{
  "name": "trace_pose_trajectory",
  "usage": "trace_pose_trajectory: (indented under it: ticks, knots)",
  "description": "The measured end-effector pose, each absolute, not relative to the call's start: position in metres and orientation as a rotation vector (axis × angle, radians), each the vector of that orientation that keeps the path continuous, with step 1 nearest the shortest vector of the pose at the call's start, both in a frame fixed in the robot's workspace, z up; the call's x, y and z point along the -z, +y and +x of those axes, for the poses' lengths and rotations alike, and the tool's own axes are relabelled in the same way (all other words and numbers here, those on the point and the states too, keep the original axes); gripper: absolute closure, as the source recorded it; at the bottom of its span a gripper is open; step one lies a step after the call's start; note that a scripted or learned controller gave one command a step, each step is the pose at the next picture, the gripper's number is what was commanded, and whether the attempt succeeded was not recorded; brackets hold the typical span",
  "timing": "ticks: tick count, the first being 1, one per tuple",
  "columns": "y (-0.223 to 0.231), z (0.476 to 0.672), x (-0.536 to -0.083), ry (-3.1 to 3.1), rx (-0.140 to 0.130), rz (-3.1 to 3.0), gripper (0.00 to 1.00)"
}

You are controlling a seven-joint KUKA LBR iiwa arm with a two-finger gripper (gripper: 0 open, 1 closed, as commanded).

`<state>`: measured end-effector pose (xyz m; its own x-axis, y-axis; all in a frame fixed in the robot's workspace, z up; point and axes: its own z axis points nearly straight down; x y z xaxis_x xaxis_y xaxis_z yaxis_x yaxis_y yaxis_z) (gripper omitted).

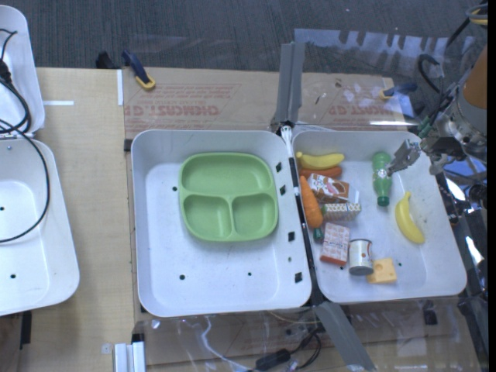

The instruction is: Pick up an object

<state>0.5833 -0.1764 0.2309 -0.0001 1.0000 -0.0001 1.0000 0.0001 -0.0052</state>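
hovering over the right bin

gripper (404, 155) hangs at the top-right of the right bin (442, 281), just beside the green bottle (380, 177), w/ nothing between its fingers (can't tell how far the jaws are apart). a banana (408, 218) lies below it. green tray (229, 197) sits in the left bin (155, 277).

open floor right of banana (409, 218), clutter (332, 208) crowding right bin's (442, 285) left side

The cardboard sheet (232, 99) bears red "CHEMCAST GP" lettering (upside down, mirrored-looking).
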Motion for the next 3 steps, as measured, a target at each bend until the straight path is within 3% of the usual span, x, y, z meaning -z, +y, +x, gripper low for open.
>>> trace_pose_trajectory:
  ticks: [1,2,3]
  knots:
    - [-0.212,0.599,-0.102,-2.18,0.01,-2.255,0.0]
    - [-0.214,0.598,-0.107,-2.179,0.003,-2.257,1.0]
    - [-0.165,0.603,-0.23,-1.962,-0.006,-2.452,1.0]
